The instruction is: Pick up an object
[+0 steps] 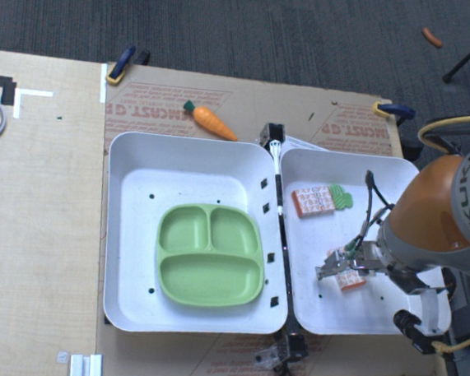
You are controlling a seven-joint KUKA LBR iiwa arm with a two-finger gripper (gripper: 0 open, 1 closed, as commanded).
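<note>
Your gripper (335,269) is low inside the right bin (306,310), and its fingers (324,271) touch a small orange-and-white object (350,281); you cannot tell from this view whether they are clenched on it. An orange packet (314,200) with a green piece (342,198) beside it lies nearer that bin's far wall, well apart from the gripper. The left bin (133,215), touching the right bin, holds a green divided plate (209,255).

Green divided plate (210,255) in left white bin (125,214), toy carrot (211,120) on cardboard behind it
</note>
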